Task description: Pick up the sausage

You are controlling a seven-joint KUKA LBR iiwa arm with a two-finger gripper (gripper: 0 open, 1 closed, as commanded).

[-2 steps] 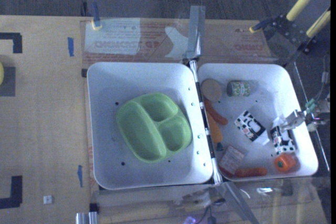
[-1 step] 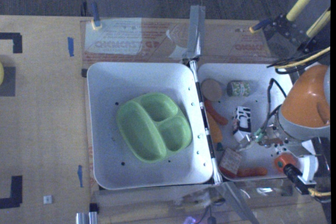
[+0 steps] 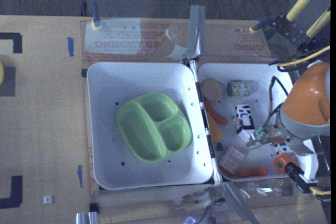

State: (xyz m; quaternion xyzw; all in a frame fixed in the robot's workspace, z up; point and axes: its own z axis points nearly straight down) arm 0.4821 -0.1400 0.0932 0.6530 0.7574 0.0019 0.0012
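Seen from above, two white bins sit side by side. A green divided plate (image 3: 154,126) lies in the left bin (image 3: 100,165). In the right bin (image 3: 262,70), the sausage (image 3: 216,112) lies near the left wall. The gripper (image 3: 261,139) is seen well apart from it, to the right; whether it is released or clenched cannot be told.

The fingers (image 3: 261,137) are too blurred to read.

Arm from right, pincer (image 3: 258,138) low, pointing left
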